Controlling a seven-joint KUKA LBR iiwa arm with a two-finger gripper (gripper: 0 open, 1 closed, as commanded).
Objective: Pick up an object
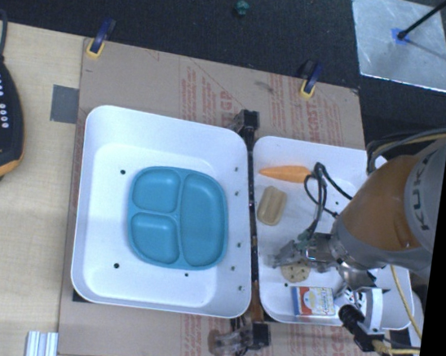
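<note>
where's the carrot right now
The carrot lies in the right-hand bin near its far edge, pointing across the bin. The tan block sits just below it, and the arm is off to its right.

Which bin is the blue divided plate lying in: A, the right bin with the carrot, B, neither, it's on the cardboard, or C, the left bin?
C: the blue divided plate lies flat in the middle of the left bin, while the carrot lies in the right bin.
</note>
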